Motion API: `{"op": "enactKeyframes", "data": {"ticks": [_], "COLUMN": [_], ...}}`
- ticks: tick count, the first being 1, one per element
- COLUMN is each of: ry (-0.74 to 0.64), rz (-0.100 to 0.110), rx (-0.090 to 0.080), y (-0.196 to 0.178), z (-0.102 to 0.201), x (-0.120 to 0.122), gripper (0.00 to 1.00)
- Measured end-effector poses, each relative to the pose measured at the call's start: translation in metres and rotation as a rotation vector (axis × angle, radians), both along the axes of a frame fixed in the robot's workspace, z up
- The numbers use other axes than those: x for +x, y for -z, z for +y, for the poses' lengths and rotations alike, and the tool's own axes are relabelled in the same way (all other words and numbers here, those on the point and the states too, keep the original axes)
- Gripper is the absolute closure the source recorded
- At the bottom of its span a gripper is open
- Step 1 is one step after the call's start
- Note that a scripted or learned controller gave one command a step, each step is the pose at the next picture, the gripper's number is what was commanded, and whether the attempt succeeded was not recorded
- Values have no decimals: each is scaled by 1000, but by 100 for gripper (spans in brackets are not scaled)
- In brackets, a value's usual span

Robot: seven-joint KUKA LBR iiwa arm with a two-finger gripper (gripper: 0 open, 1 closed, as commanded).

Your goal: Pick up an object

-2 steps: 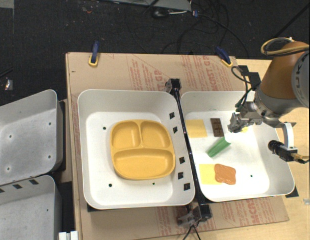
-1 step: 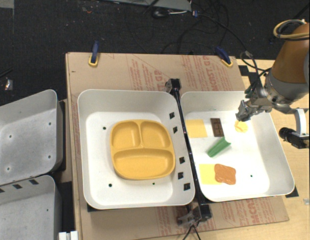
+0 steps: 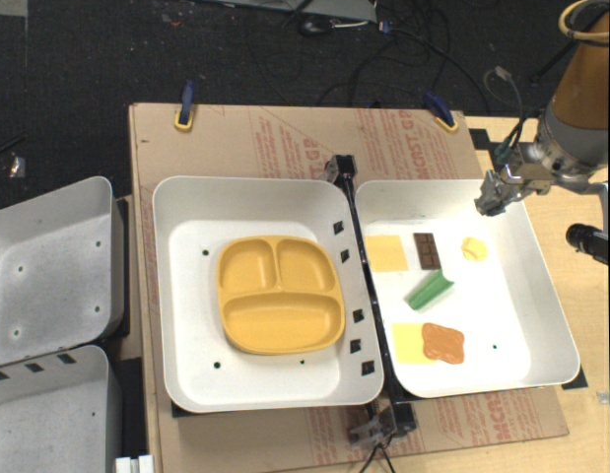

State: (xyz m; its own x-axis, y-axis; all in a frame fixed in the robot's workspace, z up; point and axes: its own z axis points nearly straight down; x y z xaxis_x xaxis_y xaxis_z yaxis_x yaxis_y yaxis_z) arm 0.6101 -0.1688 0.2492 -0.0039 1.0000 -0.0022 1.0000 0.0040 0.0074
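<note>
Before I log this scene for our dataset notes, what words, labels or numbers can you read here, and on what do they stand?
Red printing on the cardboard sheet under the bins, one patch above the left bin: too faint and tilted to read.
Red printing on the same sheet near the far clamp: repeated lettering, not legible.
Red printing along the sheet's near right edge: too blurred to read.
Nothing readable on the yellow divided plate, the white bins or the food pieces.

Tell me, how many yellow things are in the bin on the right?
3. A pale yellow square near the bin's left wall, a small yellow piece toward the back right, and a yellow square at the front, partly under the orange piece.
</note>
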Motion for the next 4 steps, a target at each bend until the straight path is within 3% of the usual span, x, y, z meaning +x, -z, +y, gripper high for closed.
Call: {"op": "enactKeyframes", "data": {"ticks": [1,4], "ry": [1,-4], "rz": [4,10], "rx": [1,4], "y": [-14,9], "z": [0,170], "x": [1,-36], "gripper": [100,100]}}
